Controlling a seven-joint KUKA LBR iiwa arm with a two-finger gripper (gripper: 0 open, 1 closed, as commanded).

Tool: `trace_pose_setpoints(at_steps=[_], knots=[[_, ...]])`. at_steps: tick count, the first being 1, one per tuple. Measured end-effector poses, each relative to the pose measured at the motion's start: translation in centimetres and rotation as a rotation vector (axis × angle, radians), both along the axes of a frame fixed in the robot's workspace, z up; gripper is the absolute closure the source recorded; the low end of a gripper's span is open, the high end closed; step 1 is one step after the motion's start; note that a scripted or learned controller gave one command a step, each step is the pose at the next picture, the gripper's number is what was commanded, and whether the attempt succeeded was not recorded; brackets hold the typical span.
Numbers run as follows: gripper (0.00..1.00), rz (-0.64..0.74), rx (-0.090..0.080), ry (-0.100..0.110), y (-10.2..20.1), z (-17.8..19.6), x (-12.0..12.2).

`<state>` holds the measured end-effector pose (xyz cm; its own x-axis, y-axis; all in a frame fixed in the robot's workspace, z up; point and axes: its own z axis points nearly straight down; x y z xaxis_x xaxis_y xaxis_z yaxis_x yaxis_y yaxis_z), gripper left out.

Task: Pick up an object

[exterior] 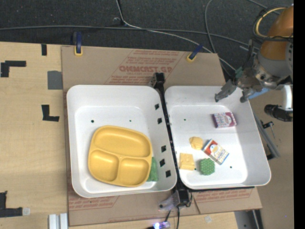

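Pincer [234,94] at upper right of the frame, over the right bin's [190,95] top rim; fingers spread apart, nothing between them. Just below it, a purple packet [223,120] lies in the bin's upper part. Lower down: a yellow lump [196,142], a red-and-white packet [216,151], a yellow block [186,161] and a green round piece [207,166], close together. Left bin [81,99] holds a yellow divided tray [119,155], with a green item [153,170] at its right edge. Both bins sit on the worktop [28,128].

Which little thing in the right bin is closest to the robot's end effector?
The purple packet. It lies highest in the right bin, just below the end effector; the red packet and green piece lie farther down.
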<state>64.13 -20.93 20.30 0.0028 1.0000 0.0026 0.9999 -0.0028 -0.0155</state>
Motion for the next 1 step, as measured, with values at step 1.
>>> trace_pose_setpoints(at_steps=[1], knots=[[0.00, 0.004, -0.003, -0.014, 0.07, 0.97, 0.31]])
